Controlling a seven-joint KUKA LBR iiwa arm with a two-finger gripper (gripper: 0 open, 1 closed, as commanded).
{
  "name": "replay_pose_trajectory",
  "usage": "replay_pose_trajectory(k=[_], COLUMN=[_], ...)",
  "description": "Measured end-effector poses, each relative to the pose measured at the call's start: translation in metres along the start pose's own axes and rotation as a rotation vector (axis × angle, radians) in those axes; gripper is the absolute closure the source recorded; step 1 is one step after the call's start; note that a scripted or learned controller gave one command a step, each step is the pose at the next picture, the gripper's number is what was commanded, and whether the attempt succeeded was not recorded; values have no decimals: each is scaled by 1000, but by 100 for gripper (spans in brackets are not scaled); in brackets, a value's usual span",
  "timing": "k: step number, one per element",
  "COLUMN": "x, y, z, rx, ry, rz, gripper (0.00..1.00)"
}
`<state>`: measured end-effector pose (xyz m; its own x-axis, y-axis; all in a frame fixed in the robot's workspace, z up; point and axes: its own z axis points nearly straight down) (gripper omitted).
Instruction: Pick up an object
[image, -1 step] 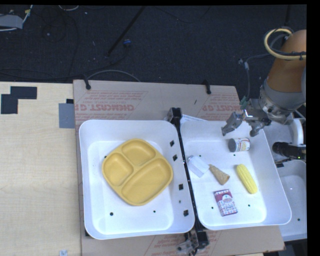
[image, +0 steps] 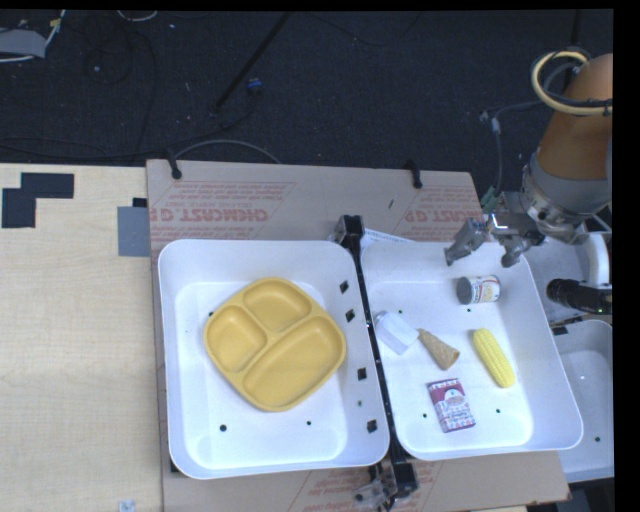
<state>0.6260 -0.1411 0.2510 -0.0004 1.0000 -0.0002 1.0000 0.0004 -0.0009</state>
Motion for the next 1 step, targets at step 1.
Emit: replay_pose_trajectory(k=[1], x=[-5], y=[0], z=[45], rx=[5], ry=[1], rz=[1], gripper=[0])
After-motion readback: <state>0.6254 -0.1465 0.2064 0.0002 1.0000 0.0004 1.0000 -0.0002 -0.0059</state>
